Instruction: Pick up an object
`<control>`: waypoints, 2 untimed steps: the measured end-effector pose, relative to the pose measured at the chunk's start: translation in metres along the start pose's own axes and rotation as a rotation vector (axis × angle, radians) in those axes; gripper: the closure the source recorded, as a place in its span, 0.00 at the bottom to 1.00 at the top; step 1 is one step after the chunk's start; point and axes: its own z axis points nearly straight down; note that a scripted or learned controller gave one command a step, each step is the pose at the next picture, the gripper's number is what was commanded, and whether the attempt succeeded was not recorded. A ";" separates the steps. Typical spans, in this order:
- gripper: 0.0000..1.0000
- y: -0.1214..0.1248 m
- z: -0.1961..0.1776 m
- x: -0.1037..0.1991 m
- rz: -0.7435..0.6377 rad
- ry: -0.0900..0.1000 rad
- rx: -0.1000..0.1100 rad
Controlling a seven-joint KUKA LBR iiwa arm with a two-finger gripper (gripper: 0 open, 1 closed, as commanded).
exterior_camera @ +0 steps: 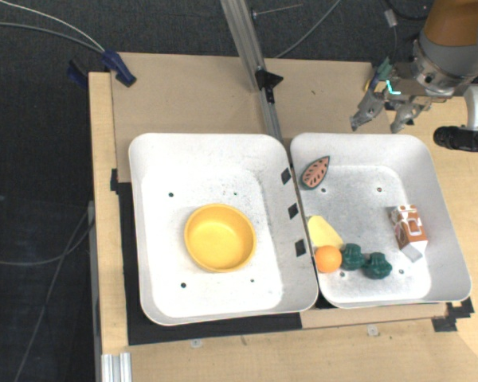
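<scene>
Currently the gripper [380,120] hangs above the far rim of the right bin [442,205], outside its floor, with its two fingers spread apart and nothing between them. No object has been picked yet.

The right bin holds the candidates: a pink leaf [315,172] near the far left corner, a yellow wedge [323,231] against the left wall, an orange ball [328,259] touching the wedge's near end, a green toy [365,262] just beside the ball, and an orange-and-white block [408,231] standing apart toward the right wall. The left bin [151,221] holds a yellow bowl [218,236].

The step in hand appears to be choosing a target and descending on it. The block looks like the soundest choice, since it stands clear of its neighbours and offers flat sides for the fingers. To do it well, the arm should travel over the block before lowering, turn the wrist so the fingers straddle the block's narrower width, and descend straight down until the fingertips pass below its top edge. Closing too high would likely let it slip. The ball, wedge and toy sit crowded together, so a finger coming down there could land on a neighbour; the leaf lies flat and would probably be hard to pinch.
</scene>
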 end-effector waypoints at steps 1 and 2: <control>0.00 0.001 -0.003 0.000 -0.001 -0.001 -0.006; 0.00 0.005 0.040 0.003 -0.002 -0.002 -0.001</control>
